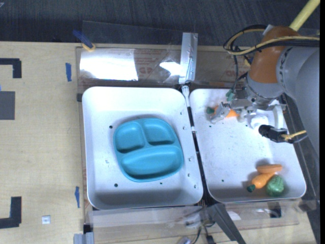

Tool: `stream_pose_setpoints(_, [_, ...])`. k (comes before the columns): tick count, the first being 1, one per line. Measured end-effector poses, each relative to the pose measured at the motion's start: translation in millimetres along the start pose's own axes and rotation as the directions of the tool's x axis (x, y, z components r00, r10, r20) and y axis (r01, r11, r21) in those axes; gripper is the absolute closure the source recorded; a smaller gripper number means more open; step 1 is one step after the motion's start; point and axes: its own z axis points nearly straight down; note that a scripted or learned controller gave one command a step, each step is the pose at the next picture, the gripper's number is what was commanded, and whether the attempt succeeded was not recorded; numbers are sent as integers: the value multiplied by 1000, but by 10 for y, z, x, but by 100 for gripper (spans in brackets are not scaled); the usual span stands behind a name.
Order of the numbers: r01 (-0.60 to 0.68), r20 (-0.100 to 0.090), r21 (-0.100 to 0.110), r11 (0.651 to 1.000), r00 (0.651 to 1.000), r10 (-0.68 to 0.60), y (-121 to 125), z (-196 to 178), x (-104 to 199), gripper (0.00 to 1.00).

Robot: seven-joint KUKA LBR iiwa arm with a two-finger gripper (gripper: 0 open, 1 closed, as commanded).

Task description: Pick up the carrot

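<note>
Camera view, looking down at a slant: two white bins side by side on a pale wood tabletop. The left bin holds a blue divided plate, approx. in its middle. The right bin holds the rest.

The carrot lies in the right bin's near-right corner, well apart from the gripper, which is at the far-left part of the same bin. An orange piece lies just beside the carrot on its far side, and a green lumpy item is just beside it on the right, maybe touching; cannot tell. Both crowd it on 2 sides; its left side is free.

The carrot's long axis runs diagonal, from lower left to upper right in the view. Its dark green end points to the lower left, toward the near rim.

The gripper is low over the bin floor; whether it is open or closed, cannot tell. A small orange spot shows at it, too blurred to identify.

The grey arm w/ orange band comes from the right, w/ black and yellow cables above it. Behind the bins is a shiny clear sheet. Blue tape bits and black marks are on the tabletop. A dark floor is at the top.
</note>
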Motion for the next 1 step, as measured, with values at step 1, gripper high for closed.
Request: stream_pose_setpoints(1, [-72,21,-53,996,997,73,22,-767,-722,0])
